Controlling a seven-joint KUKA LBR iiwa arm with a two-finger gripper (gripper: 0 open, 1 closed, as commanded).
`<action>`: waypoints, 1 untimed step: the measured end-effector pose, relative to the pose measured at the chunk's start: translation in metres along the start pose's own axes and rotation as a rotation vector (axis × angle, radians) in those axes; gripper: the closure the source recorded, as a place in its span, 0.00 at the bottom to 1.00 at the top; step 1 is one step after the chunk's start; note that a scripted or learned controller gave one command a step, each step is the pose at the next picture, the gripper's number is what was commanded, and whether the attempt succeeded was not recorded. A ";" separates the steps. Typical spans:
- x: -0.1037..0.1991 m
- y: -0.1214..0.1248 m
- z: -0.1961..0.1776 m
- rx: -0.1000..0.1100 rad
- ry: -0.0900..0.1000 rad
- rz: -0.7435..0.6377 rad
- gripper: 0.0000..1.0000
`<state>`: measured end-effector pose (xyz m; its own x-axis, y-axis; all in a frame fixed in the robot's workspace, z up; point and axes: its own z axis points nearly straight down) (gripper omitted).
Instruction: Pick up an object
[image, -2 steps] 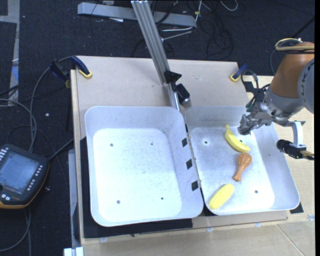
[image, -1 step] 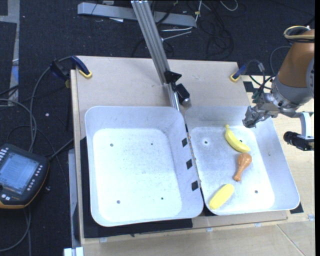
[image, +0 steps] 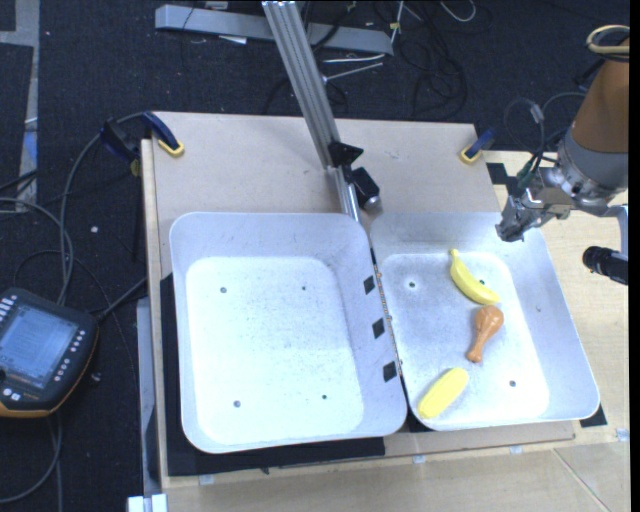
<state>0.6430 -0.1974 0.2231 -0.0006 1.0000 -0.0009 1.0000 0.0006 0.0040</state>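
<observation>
Three objects lie in the right bin (image: 560, 330). A yellow banana (image: 471, 279) rests near its back, an orange-brown drumstick-shaped toy (image: 484, 332) lies in the middle, and a yellow oblong piece (image: 442, 392) sits near the front left corner. My gripper (image: 514, 226) hovers above the bin's back right rim, up and to the right of the banana, apart from all three objects. Nothing shows between its fingers.
The left bin (image: 200, 250) sits beside the right one, joined along a seam with black clips (image: 379, 325). A slanted metal pole (image: 318, 110) rises behind the bins. Yellow clamps (image: 172, 148) mark the board's back corners. A teach pendant (image: 35, 348) lies far left.
</observation>
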 end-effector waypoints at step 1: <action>0.000 0.001 -0.053 -0.001 0.000 0.000 1.00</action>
<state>0.6438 -0.1975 0.2760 -0.0006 1.0000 -0.0013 1.0000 0.0006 0.0048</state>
